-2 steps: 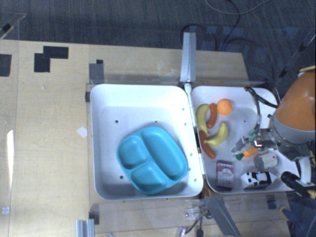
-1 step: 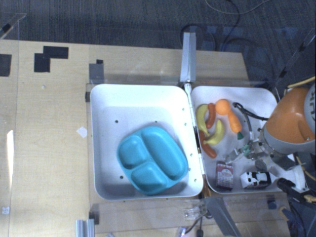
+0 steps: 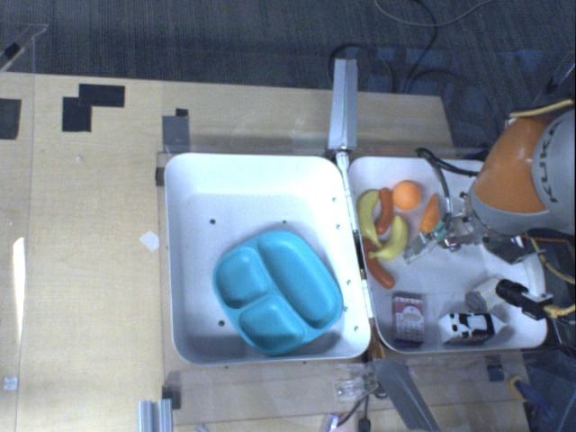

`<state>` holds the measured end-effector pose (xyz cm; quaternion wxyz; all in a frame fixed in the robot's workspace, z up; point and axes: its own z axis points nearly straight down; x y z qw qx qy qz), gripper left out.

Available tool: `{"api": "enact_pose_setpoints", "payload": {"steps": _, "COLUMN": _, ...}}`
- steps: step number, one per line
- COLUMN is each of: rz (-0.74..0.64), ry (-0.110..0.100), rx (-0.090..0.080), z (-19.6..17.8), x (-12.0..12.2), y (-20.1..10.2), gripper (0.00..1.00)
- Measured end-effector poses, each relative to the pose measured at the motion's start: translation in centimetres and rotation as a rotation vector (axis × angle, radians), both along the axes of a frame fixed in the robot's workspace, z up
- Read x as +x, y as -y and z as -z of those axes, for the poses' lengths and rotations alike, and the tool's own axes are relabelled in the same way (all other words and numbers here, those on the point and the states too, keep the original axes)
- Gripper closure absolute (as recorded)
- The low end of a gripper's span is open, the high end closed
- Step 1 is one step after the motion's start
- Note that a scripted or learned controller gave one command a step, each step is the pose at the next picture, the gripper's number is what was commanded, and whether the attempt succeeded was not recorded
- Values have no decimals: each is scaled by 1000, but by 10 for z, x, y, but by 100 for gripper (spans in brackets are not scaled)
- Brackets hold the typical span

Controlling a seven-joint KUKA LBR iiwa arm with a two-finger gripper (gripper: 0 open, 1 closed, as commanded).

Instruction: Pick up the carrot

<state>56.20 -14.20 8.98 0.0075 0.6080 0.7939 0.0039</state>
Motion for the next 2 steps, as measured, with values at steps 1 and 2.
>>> {"api": "enact_pose_setpoints", "payload": {"steps": 1, "rz": -5, "ry": 3, "rx": 2, "z": -12, "x": 2, "y": -2, "gripper": 100}}
{"api": "enact_pose_setpoints", "payload": {"steps": 2, "rz": 102, "ry": -9, "rx": 4, "z": -131, "x": 13, "y": -98, "gripper": 100}}
